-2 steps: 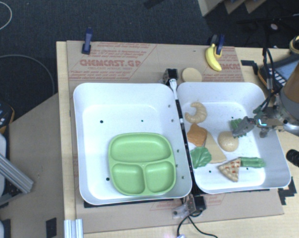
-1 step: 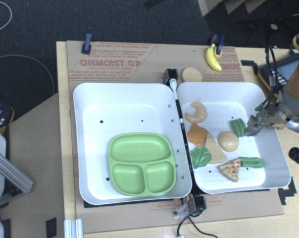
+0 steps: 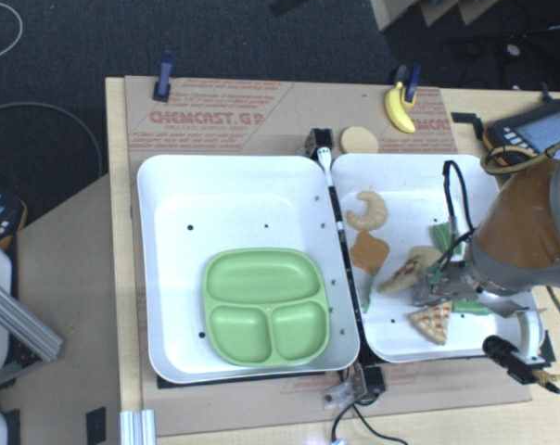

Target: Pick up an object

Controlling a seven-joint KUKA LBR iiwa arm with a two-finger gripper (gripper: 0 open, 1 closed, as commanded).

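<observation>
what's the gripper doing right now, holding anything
gripper: low in the right bin, among the pizza slices; grip cannot be told.

Robotics lab: bench (image 3: 261, 100) with 2 white bins (image 3: 169, 211), loose cables (image 3: 2, 26).

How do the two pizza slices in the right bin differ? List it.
The upper pizza slice lies left of the gripper, slanted, its tip toward the bin divider; the lower pizza slice lies below the gripper, nearer the right bin front wall. The upper one looks longer and paler, the lower one shorter and more orange. Both are toy wedges lying flat.
</observation>
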